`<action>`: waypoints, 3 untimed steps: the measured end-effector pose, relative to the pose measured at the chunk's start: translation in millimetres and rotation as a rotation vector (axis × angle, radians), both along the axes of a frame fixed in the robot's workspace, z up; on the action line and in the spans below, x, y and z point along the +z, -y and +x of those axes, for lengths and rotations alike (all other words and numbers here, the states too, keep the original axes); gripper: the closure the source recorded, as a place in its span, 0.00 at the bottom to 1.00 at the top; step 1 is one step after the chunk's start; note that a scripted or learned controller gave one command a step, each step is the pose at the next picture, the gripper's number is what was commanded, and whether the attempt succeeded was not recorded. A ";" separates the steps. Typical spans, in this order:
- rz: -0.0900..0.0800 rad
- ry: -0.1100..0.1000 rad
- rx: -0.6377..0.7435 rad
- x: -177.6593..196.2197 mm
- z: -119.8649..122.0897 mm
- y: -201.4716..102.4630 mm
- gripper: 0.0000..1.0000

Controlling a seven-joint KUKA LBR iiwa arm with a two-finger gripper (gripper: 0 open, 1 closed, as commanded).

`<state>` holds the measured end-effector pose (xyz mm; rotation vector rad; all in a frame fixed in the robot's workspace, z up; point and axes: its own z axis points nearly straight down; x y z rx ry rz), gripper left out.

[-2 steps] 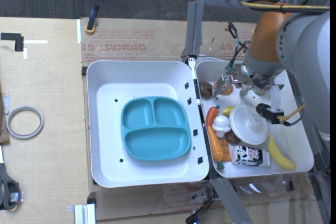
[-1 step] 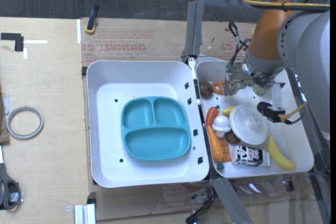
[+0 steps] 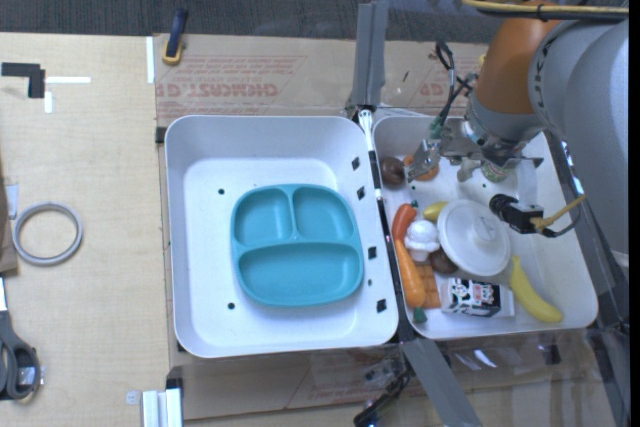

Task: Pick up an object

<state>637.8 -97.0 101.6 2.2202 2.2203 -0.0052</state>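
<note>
Tool: my tool low in right bin, open/closed cannot tell
Objects: carrot, banana, white lid lying there
Progress: I judge nothing lifted; grasp left

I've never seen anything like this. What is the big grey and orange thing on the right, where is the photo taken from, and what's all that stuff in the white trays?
One camera above the bench looks down at a slant. The grey robot arm with an orange band reaches in from the right; its gripper hangs over the right white bin. That bin holds toy food: a yellow banana, an orange carrot, a white round lid-like piece and a black-and-white carton. The left white bin holds a teal divided plate. I cannot see anything held.
</note>
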 end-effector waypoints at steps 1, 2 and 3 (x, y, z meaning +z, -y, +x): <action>-0.001 0.000 0.000 9.0 0.0 1.2 1.00; -0.001 -0.001 0.000 9.0 0.0 1.2 0.00; -0.005 0.012 -0.003 -2.6 16.5 1.5 0.00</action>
